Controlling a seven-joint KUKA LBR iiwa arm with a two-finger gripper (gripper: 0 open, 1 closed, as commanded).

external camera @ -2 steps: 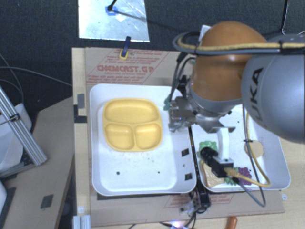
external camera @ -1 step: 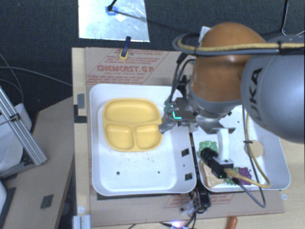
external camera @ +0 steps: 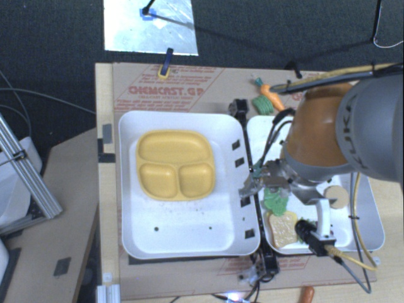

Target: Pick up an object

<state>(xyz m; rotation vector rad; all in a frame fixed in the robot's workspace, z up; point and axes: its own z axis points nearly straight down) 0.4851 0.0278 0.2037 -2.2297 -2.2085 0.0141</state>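
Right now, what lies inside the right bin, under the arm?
A green item, a toast-like piece and a pale round thing show. The arm covers the rest of the right bin.

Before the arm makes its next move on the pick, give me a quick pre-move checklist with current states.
1. Pickable objects present in the right white bin: ok. A tan bread-slice-shaped toy and a green leafy toy lie near its left wall.
2. Gripper positioned over a target: ok, roughly above the green leafy toy.
3. Finger state: cannot tell.
4. Object held: not ok, nothing seen in the gripper.
5. Left white bin: ok, the yellow three-compartment plastic tray lies flat, apart from the arm.
6. Cables: cannot tell, a yellow cable loops near the right bin's front edge.
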